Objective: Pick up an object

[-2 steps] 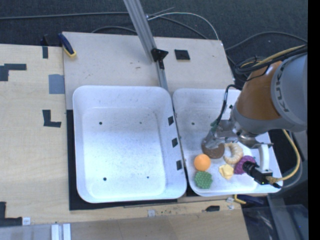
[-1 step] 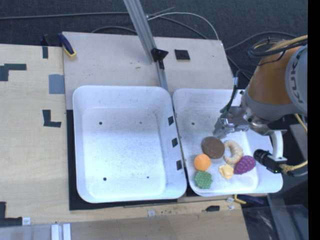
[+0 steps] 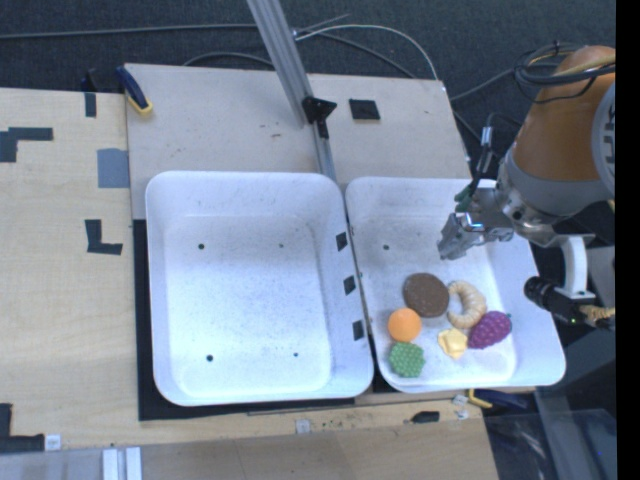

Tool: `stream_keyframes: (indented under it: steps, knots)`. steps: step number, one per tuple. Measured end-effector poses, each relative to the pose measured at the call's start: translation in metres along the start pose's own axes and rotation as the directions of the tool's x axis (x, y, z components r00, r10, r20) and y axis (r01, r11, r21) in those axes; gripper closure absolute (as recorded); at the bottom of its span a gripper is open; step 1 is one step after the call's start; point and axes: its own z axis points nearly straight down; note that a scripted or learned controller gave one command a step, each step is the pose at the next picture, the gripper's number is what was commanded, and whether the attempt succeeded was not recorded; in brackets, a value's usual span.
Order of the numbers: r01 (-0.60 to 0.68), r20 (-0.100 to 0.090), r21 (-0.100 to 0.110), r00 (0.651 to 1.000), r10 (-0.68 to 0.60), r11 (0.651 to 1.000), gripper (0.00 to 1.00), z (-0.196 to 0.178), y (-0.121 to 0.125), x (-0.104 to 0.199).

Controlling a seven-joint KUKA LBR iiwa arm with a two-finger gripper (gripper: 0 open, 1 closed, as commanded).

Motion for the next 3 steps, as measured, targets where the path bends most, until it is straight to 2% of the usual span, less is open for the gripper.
stream_keyframes:
  steps: [2,3]
  knots:
    - [0.005,-0.001,0.004,1.000,-0.005,1.000,1.00,0.016,0.036,0.108]
    - [0.004,-0.001,0.003,1.000,-0.004,1.000,1.00,0.010,0.042,0.159]
